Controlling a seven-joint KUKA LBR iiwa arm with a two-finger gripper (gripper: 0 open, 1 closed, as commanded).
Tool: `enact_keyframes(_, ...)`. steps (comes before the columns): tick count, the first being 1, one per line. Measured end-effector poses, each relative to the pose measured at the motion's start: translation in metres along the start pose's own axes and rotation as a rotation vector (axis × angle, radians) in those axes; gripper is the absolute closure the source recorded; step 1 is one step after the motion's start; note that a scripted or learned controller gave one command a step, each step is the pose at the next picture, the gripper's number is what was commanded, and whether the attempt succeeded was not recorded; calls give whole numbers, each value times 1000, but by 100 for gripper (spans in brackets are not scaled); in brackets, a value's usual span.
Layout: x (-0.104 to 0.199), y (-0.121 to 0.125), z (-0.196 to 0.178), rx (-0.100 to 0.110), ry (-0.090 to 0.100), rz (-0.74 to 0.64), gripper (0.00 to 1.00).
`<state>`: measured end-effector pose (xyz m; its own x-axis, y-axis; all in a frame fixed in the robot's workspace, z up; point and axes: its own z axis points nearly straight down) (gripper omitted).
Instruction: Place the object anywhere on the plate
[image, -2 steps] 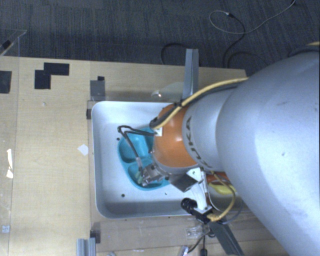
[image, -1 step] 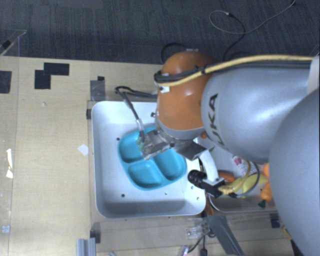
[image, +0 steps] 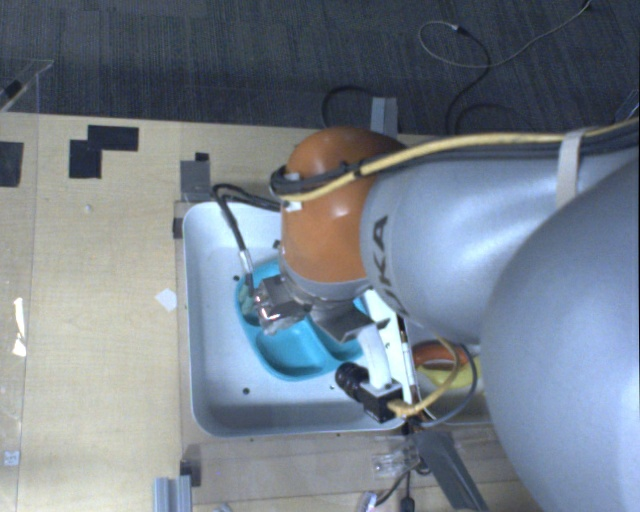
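Blue is what shows beneath my wrist — the plate (image: 292, 352), lying in the white bin (image: 215, 330) toward its middle, its rim curving out below and to the left of my tool. Most of the plate is covered by my own bulk: the orange band (image: 325, 215) sits right over it, and below that the grey metal of the gripper (image: 272, 308) hangs over the plate's left part. From this slanted view above I cannot tell how far apart my fingers stand, nor whether anything is caught between them; the mount and the band hide that. A black cable (image: 235, 235) loops from the top of the band down the left side to the tool, and a yellow cable (image: 470, 145) runs along my grey arm (image: 500, 280) toward the right. A black fitting (image: 362, 385) juts from the tool near the bin's lower wall, just beside the plate's lower right rim. To the right, half hidden behind my arm, something red-orange and yellow (image: 440, 362) lies in the neighbouring space — too covered for me to say what it is or whether it is the object I am meant to place. The bin rests on a pale wooden bench (image: 90, 330), with black tape marks (image: 100, 148) near the bench's far left corner.
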<state>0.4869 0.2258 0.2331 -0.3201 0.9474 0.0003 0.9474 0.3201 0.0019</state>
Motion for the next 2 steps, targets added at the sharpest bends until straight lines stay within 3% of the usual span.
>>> enact_keyframes(1, 0, 0, 0, 0, 0, -1, 0)
enact_keyframes(2, -70, -22, -36, -5, -2, -466, 0)
